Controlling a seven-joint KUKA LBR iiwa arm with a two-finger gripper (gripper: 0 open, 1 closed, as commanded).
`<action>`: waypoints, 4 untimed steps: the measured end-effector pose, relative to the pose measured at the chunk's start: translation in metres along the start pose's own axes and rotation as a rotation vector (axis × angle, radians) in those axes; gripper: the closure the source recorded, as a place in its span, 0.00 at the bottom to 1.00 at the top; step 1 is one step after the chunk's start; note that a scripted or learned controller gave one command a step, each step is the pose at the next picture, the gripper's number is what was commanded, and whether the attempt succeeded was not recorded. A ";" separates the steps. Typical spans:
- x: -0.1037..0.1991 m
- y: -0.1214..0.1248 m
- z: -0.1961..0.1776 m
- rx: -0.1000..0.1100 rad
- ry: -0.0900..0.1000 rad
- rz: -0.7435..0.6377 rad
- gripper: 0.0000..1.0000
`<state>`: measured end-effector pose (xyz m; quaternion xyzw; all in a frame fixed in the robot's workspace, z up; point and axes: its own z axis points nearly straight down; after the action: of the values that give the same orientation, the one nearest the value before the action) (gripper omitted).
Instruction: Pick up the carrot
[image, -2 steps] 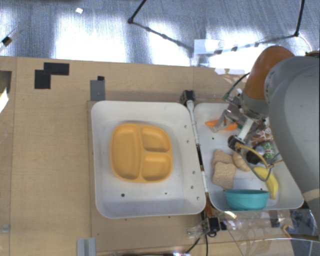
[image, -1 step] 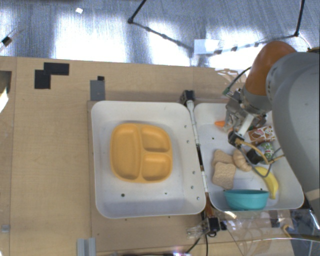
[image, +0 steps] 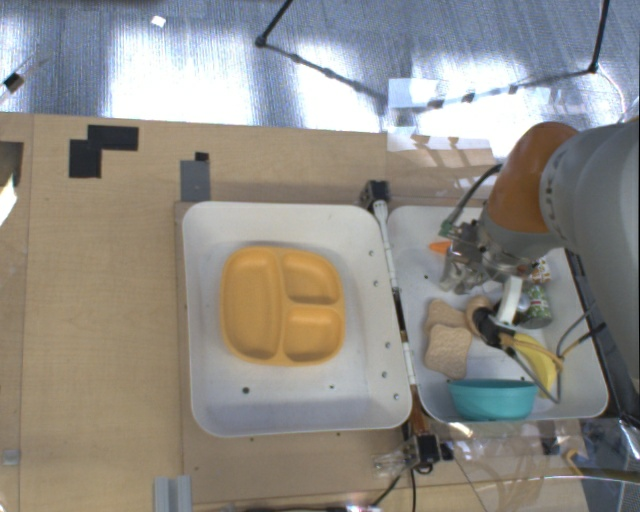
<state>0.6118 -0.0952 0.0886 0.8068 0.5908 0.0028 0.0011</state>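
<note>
A pale wooden bench (image: 90, 330) fills most of the view, with a grey patterned floor beyond it at twelve o'clock. Two shallow white bins sit side by side. The left bin (image: 290, 400) holds a yellow divided plate (image: 282, 303) near its centre. The right bin (image: 410, 240) lies at three o'clock and is crowded.

The carrot (image: 440, 247) shows as a small bright orange sliver in the upper part of the right bin, at about nine o'clock from the gripper (image: 470, 268). Most of it is hidden under the gripper's metal parts, so its shape and length cannot be made out.

The grey arm (image: 590, 190), with its orange band (image: 522, 185), covers the bin's upper right. Whether the claw is spread or pressed together cannot be told.

Below it lie two tan bread-like pieces (image: 446, 338), a banana (image: 535, 358) and a teal bowl (image: 492, 398) at the bin's six o'clock edge.
</note>
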 end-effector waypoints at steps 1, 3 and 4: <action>0.002 0.002 -0.012 -0.005 0.003 -0.002 1.00; -0.050 0.002 0.000 -0.001 -0.003 -0.579 1.00; -0.049 0.002 0.000 -0.002 -0.001 -0.579 0.00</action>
<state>0.5988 -0.1423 0.0884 0.6044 0.7967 0.0024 0.0031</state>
